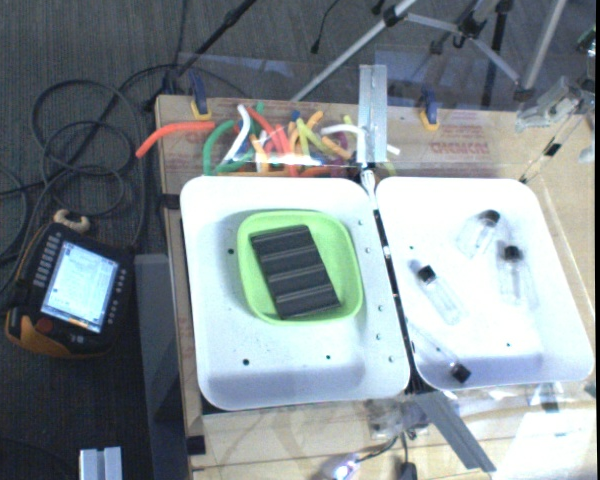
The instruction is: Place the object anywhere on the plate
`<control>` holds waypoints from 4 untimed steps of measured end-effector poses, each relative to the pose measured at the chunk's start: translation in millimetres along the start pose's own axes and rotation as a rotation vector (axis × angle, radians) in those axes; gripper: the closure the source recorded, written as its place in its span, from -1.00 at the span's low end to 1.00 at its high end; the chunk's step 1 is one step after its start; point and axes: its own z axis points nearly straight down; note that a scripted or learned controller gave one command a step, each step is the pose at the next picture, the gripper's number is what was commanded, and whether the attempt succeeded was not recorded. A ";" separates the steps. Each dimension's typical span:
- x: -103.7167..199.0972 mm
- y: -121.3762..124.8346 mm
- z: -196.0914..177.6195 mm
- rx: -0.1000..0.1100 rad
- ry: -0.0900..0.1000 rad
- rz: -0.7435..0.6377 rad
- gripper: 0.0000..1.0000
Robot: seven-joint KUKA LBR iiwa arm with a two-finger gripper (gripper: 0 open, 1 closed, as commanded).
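A dark ridged block [295, 270] is seen lying flat on the green plate [350, 243] in the left bin [210, 328], so the job looks done. Green rim is left showing all around the block. Small clear bottles [435, 290] are spread well apart in the right bin [540, 338]. Whether the end effector is apart or together cannot be told.

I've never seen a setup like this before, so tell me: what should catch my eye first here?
Most striking is the bright green plate in the left white bin, with a dark ribbed block lying on it. In the right bin lie a few small clear vials with black caps, scattered apart. Behind the bins, a tangle of coloured tubes spreads along the bench's far edge.
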 end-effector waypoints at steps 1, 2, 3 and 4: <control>-27.5 -48.8 0.3 0.001 0.001 0.140 -1.00; -43.3 -85.5 0.2 0.000 0.002 0.221 -1.00; -51.4 -98.1 2.5 -0.001 0.002 0.336 -1.00; -52.6 -98.3 0.8 0.001 0.002 0.433 -1.00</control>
